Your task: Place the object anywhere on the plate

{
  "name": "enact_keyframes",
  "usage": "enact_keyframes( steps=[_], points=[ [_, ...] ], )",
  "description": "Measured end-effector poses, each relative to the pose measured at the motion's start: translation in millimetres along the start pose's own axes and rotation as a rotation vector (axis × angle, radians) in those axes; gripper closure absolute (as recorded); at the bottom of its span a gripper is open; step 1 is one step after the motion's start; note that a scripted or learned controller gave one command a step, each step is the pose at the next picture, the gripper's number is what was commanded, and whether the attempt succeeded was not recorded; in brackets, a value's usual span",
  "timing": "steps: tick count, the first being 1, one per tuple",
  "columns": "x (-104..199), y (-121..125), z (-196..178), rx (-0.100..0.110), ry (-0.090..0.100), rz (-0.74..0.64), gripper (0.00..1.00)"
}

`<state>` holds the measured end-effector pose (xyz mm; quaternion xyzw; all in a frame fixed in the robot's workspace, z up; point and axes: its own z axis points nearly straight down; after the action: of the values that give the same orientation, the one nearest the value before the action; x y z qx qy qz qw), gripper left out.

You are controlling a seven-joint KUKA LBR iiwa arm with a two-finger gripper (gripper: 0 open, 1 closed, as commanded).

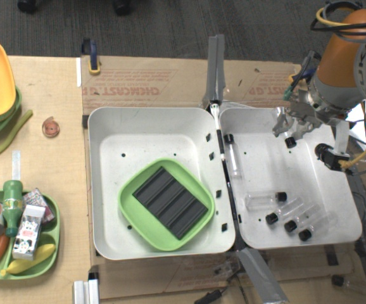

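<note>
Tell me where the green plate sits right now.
The green plate lies in the left bin, toward its front, holding a dark ridged slab; the clear vials lie in the right bin.

One camera, fixed above the bench (pixel 44 94), looks down at a slant on both bins, left (pixel 100 170) and right (pixel 335 227) (the arm (pixel 344 62) enters from the right).

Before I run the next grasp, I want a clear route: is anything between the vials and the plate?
Yes. The raised bin walls and the divider separate the vials from the green plate, so they must be lifted over.
</note>
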<state>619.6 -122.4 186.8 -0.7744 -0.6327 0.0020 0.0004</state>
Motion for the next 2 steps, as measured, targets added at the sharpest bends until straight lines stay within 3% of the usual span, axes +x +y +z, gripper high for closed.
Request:
enact_keyframes(
  steps=[1,2],
  points=[
    [0.0,0.0,-0.1,0.0,0.0,0.0,0.0],
    [-43.3,31.5,-11.5,-0.002,0.0,0.033,0.0]
  ],
)
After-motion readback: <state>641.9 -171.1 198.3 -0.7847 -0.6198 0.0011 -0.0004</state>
